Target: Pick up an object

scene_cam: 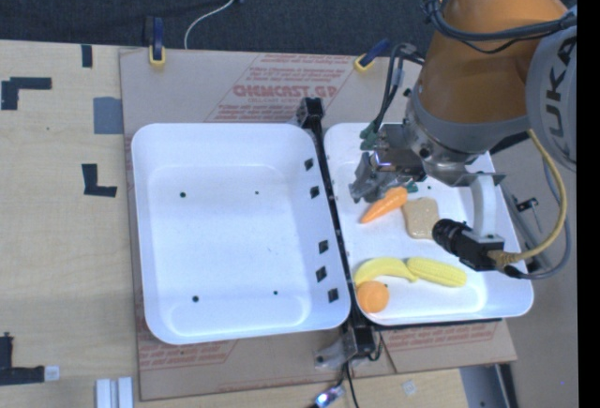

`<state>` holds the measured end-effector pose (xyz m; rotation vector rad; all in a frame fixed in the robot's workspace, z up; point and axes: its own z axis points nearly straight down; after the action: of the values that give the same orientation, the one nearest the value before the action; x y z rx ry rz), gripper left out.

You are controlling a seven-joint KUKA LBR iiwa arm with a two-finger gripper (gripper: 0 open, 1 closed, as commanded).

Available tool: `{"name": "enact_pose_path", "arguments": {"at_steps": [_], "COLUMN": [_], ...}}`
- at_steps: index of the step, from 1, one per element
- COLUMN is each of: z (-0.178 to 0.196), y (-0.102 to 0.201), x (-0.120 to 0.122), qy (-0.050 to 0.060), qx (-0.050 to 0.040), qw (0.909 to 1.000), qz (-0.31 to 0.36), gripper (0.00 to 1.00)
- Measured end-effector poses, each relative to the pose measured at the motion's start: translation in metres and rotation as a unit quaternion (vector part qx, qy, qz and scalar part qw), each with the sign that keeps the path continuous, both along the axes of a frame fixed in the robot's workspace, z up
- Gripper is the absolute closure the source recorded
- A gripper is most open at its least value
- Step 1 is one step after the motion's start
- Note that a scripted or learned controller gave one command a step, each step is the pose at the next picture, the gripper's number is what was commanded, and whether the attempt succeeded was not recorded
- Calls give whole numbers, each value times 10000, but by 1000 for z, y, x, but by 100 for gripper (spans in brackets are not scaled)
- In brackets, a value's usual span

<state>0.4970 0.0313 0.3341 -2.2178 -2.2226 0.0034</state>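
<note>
The right bin (511, 303) holds an orange carrot (385, 205), a tan cracker-like piece (421, 218), a yellow banana (386, 268), a yellow corn cob (437, 272) and a small orange fruit (373, 297). My gripper (371, 183) hangs low over the left part of this bin, just above and left of the carrot's thick end. Its dark fingers point down-left toward the bin floor. The wrist and orange band hide the back of the bin.
The left bin (150, 153) lies beside the right one, with a black clip divider (323, 209) between them. A black connector and cable (473, 247) trail over the right bin. Both bins rest on a cardboard sheet (272, 87).
</note>
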Motion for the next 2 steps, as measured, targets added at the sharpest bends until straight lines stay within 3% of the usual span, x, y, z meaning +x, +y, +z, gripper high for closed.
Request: {"name": "enact_pose_path", "arguments": {"at_steps": [2], "z": [19], "y": [1], "x": [0], "qy": [15], "qx": [-3], "qw": [10000], "qz": [11], "gripper": [100]}}
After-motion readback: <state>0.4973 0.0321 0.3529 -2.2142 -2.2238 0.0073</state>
